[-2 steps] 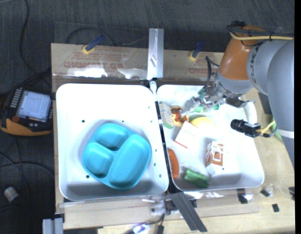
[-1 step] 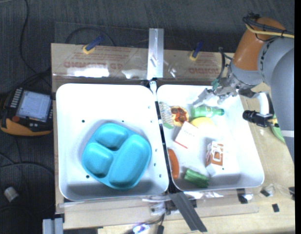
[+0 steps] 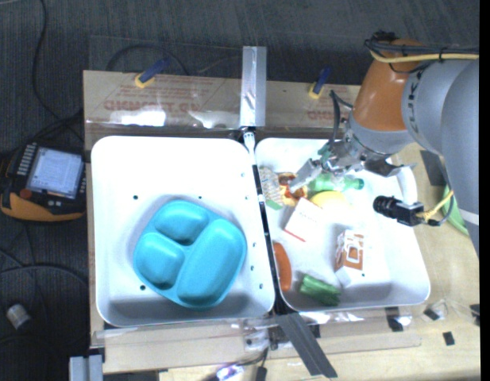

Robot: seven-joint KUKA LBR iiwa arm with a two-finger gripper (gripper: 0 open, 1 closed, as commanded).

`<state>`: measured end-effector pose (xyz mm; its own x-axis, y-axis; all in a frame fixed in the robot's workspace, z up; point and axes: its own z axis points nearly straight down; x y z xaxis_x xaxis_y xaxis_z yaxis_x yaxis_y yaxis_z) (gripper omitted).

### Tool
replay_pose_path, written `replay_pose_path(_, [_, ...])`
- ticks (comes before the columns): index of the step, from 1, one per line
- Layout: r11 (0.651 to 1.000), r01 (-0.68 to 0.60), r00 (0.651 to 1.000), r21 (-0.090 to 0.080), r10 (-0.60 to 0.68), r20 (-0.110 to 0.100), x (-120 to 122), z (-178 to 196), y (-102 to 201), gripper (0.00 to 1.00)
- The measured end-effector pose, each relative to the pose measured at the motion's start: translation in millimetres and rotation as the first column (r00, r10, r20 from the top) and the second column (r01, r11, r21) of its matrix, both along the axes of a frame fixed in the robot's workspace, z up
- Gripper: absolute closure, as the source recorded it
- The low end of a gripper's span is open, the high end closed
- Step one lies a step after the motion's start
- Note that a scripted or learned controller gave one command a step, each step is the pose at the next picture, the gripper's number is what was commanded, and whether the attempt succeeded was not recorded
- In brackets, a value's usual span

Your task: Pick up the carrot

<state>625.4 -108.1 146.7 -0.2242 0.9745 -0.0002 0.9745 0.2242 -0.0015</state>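
From my remote station, nearest the camera: the carrot [image 3: 282, 265] lies along the left wall of the right bin [image 3: 403, 284], at the front, with a green item [image 3: 319, 288] just beside it toward the front edge. A little further back sit a brown-and-white carton [image 3: 350, 251] and a white card with a red corner [image 3: 305, 220]. In the left bin [image 3: 117, 173] rests a blue divided tray [image 3: 190, 250], tilted toward the front. Further back in the right bin, a yellow item [image 3: 328, 199] and a green one [image 3: 340, 184] crowd under the gripper [image 3: 333, 163], which hangs over the bin's rear, well apart from the carrot. I cannot tell how its claw stands. The grey arm [image 3: 435, 86] enters from the right, its orange band [image 3: 385, 94] above the wrist.
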Motion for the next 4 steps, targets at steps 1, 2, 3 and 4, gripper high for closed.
replay_pose_path(1, [0.978, -0.209, 0.978, -0.007, 0.209, 0.019, 40, -41, -28, 0.0])
replay_pose_path(2, [0.942, -0.337, 0.942, -0.005, 0.337, 0.002, 43, -23, -91, 0.0])
replay_pose_path(3, [0.984, -0.179, 0.984, 0.0, 0.179, 0.003, 44, 53, -42, 0.0])
replay_pose_path(4, [0.997, -0.071, 0.997, 0.001, 0.071, 0.005, 11, -17, -14, 0.0])
